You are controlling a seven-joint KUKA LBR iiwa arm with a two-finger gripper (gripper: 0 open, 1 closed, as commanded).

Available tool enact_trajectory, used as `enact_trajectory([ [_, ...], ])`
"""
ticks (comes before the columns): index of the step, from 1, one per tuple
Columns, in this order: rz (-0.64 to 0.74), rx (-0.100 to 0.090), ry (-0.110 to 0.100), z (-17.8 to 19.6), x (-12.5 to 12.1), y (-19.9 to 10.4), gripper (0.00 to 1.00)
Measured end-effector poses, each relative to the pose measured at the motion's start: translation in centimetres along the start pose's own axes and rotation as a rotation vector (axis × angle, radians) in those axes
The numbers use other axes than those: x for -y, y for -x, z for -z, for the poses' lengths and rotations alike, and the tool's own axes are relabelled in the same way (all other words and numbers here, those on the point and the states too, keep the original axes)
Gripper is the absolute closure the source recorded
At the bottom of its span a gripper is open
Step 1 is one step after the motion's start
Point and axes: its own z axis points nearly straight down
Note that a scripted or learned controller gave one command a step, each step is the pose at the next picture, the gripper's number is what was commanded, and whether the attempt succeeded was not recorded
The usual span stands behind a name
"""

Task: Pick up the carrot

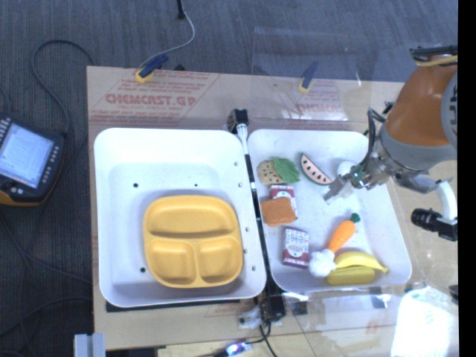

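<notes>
Orange toy carrot point(341, 236) lay in right bin point(387, 199), leaning on banana point(355, 267).
Gripper point(336, 187) hovered above it, jaw state unclear; carrot likely light, rigid, slick: grasp mid-body, across width.

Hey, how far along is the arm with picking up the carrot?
Nothing looks done: the carrot lies in the right bin beside the banana. In hand: the gripper hovers above it, apart. Left: descend, grasp, lift.
</notes>
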Motion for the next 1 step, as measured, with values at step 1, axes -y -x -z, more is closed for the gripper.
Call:
enact_trajectory([
  [1,0.001,-0.002,-0.001,-0.07,-0.02,-0.10,0.00],
])
